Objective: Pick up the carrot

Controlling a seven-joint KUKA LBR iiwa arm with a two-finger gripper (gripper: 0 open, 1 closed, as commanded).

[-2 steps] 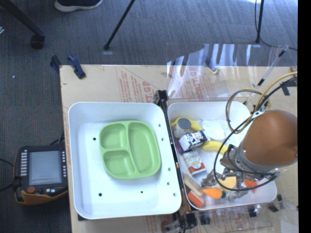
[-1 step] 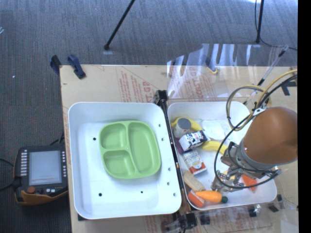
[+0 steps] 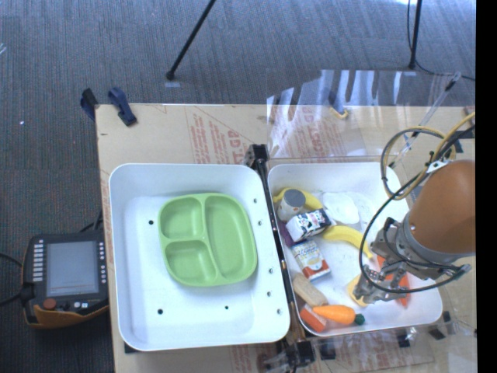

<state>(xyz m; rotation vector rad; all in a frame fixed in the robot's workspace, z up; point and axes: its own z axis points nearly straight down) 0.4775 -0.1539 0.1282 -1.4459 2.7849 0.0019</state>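
The carrot (image 3: pixel 335 314), orange with a small green tip at its right end, lies flat near the front wall of the right bin (image 3: pixel 423 321). My gripper (image 3: pixel 374 287) hangs low in that bin, just above and to the right of the carrot, over a yellow item (image 3: pixel 358 292). Cables and the wrist cover much of it. Nothing visibly sits between the fingers, and the carrot rests free on the bin floor.
The right bin also holds a banana (image 3: pixel 347 237), a milk carton (image 3: pixel 308 224), a small juice box (image 3: pixel 311 259), a tan roll (image 3: pixel 310 291), a red-orange piece (image 3: pixel 312 318) and a cup (image 3: pixel 292 203). A green divided plate (image 3: pixel 208 238) lies in the left bin (image 3: pixel 124 208).
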